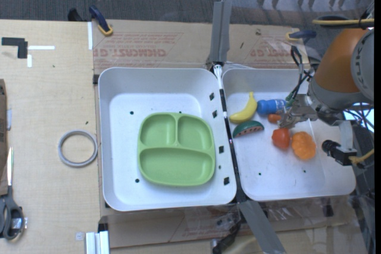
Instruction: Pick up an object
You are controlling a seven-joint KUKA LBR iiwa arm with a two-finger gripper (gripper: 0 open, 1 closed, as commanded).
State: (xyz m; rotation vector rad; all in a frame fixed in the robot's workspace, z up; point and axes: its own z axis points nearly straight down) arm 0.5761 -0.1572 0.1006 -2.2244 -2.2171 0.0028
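The claw [290,118] hangs low in the right bin [333,184], among the toy food; whether it grips anything I cannot tell (too small); the tomato [280,138] lies just below it; centre over one piece, clear of the orange [304,146].

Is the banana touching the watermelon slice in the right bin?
Cannot tell. In the camera view the banana sits just above the watermelon slice; any gap is too small to see.

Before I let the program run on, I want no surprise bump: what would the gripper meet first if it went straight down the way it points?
Probably the small round red tomato-like fruit, just below the gripper; the orange fruit sits beside it. Depth is unclear from this slanted view.
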